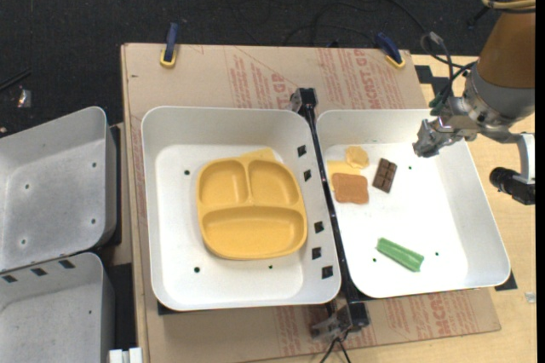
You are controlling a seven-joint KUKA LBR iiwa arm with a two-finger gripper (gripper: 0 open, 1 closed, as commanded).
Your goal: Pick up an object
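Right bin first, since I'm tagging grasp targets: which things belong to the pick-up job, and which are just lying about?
Job:
gripper, over the right bin
brown chocolate bar
tan toast slice
small yellow piece
green block

Lying about:
yellow divided tray in the left bin
clamps

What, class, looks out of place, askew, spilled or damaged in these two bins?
Nothing stands out. The yellow divided tray lies flat in the left bin. In the right bin, the green piece, brown bar, tan slab and pale yellow piece lie apart and intact. The gripper hovers at that bin's far edge.
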